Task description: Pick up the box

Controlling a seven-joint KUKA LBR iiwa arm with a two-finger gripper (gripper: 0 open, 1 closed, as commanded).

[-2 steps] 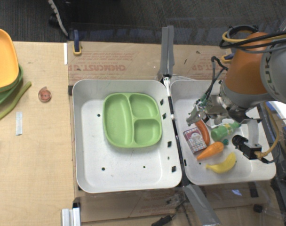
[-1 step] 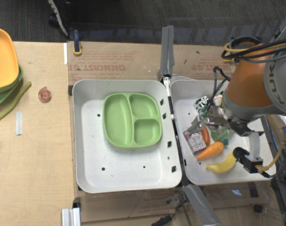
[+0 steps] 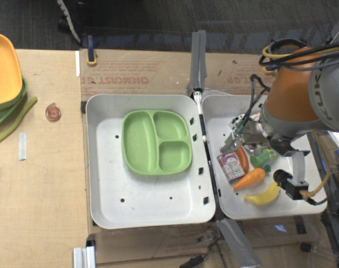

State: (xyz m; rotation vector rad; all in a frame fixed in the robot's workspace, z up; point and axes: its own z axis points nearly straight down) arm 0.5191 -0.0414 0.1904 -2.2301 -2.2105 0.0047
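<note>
The box (image 3: pixel 231 166) is small, with a pink and white label, and lies flat near the middle of the right bin (image 3: pixel 216 115). My gripper (image 3: pixel 238 140) hangs just above and slightly right of the box, under the orange wrist band. An orange-red item (image 3: pixel 243 158) touches the box's right side. The arm's body hides the far right part of the bin.
A carrot (image 3: pixel 251 178), a banana (image 3: pixel 264 195) and a green item (image 3: pixel 264 158) crowd around the box in the right bin. A green divided plate (image 3: pixel 157 142) sits in the left bin (image 3: pixel 108 197). Stacked yellow and green dishes (image 3: pixel 3 82) stand on the bench at far left.
</note>
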